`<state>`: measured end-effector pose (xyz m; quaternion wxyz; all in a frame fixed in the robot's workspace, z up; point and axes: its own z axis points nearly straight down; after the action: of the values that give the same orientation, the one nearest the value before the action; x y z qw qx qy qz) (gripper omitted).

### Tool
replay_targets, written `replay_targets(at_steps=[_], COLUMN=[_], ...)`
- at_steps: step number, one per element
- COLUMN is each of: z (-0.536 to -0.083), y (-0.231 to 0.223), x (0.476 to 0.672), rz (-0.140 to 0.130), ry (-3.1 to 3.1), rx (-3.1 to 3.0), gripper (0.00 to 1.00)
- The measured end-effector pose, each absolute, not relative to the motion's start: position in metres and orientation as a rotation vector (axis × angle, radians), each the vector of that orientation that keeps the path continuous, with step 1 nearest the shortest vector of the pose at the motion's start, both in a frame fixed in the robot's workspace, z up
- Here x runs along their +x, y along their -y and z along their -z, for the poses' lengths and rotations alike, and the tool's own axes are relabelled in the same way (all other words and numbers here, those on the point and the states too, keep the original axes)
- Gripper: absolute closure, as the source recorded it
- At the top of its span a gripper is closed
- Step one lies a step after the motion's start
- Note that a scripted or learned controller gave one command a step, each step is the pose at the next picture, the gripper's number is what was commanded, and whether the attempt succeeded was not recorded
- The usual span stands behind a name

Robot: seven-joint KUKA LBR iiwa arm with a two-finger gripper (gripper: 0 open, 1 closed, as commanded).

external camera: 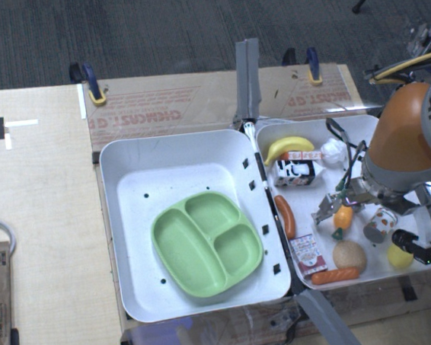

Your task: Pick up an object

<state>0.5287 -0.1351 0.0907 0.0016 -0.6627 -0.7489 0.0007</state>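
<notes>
— Two fingers (328,211), spread or closed?
— Spread apart, metal tips splayed, gripping nothing; one touches the small orange object (343,218) in the right bin (267,134).
— Its orientation?
— Long axis roughly upright in view, tilted slightly, just beside the gripper (334,207).

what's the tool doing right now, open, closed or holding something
tool: down in the right bin, over a small orange object; open or closed cannot be told.

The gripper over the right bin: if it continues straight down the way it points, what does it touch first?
Most likely the small orange toy fruit, directly below the gripper in the right white bin. Depth is unclear from this slanted view.
</notes>
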Motion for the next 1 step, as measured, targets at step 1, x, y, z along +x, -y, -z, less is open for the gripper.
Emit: replay_targets(at_steps=[1], z=[-0.0998], y=[0.1363], x=[0.5289], rz=[-0.002], ry=[2.346], rx=[-2.085], gripper=[1.00])
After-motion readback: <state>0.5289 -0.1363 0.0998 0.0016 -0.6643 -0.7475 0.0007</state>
